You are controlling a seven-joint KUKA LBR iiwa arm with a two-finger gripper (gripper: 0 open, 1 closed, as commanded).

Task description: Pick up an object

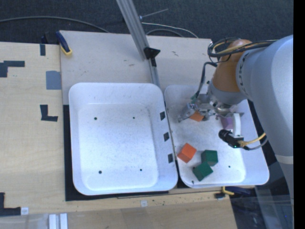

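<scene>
Left shallow white plastic bin: bare, likely the drop side. Right shallow white plastic bin: orange cube and two dark green blocks loose near the front, within easy reach. Farther back, end effector low over a small orange piece; open or clamped, cannot tell. Pink object just beside.

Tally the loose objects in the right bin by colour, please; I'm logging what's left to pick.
Orange: 2, a block and a piece under the gripper
Green: 2 blocks
Purple: 1, partly hidden by the arm
Total: 5
</scene>
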